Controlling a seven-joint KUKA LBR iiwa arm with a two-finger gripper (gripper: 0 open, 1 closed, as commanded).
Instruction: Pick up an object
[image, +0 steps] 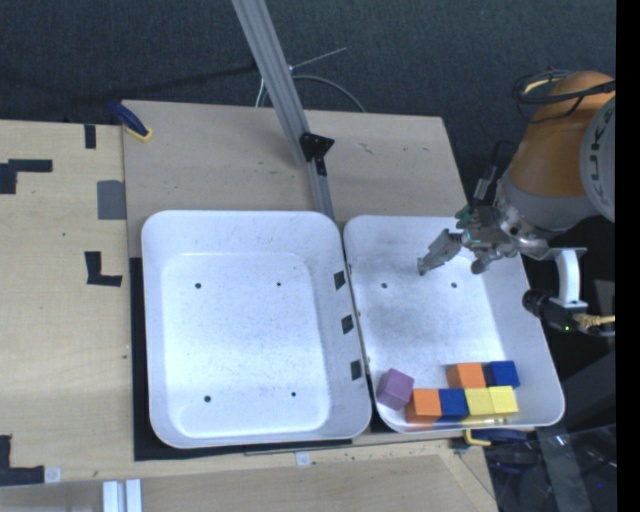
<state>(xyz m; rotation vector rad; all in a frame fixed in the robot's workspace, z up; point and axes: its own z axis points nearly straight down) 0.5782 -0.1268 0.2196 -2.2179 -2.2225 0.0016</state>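
Two white bins are seen side by side; blocks (462, 392) are clustered at the right bin's (400, 250) lower edge. Gripper (455, 257), fingers spread and empty, is poised upper right; descent toward them is needed.

My arm comes in from the right, its orange band high at the edge and the grey wrist angled down and to the left below it. My gripper (458, 259) hangs over the upper part of the right-hand bin (520, 330). Its two fingers are spread apart, one pointing left and down, the other shorter beside it, with nothing between them.
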